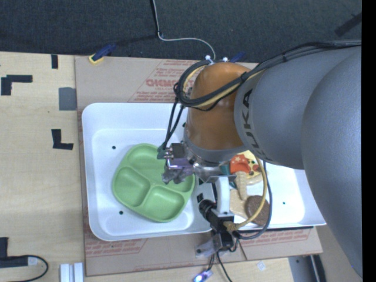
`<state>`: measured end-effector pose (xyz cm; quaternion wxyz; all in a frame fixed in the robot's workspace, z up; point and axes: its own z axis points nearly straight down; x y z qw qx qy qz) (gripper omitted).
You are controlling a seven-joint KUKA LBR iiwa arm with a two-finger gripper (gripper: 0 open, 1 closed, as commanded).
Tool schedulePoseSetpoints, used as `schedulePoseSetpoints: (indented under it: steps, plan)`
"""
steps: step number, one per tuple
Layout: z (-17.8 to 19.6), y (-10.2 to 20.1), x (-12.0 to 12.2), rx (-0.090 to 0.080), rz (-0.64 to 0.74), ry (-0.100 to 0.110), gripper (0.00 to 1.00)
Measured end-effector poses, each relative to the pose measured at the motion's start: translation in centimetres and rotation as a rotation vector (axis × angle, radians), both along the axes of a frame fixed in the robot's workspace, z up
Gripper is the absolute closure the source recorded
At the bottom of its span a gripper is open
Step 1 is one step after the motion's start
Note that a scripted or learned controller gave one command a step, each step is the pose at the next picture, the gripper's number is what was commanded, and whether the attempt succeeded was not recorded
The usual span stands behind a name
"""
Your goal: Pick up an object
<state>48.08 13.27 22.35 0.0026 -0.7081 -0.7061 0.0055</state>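
My arm [305,116] was grey with an orange band [214,107]. At nine o'clock from my wrist lay a pale green divided plate [144,184] in a white bin [97,157]; at four o'clock, red, tan and brown items [249,187].

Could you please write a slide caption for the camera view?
KUKA arm reaching over a green divided plate in the left white bin.

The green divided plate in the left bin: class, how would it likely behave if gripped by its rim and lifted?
The green divided plate looks like moulded plastic, so probably stiff and light. It is wide and shallow, so gripped at one edge it would likely tilt. Its smooth surface may be slippery.
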Motion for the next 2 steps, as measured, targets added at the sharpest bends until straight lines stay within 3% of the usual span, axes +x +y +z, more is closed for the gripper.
schedulePoseSetpoints:
  steps: [1,2]
  plan:
    - [17.31,-6.66,0.42,0.006,-0.001,-0.028,1.0]
    - [17.31,-6.24,0.29,0.003,0.004,-0.009,1.0]
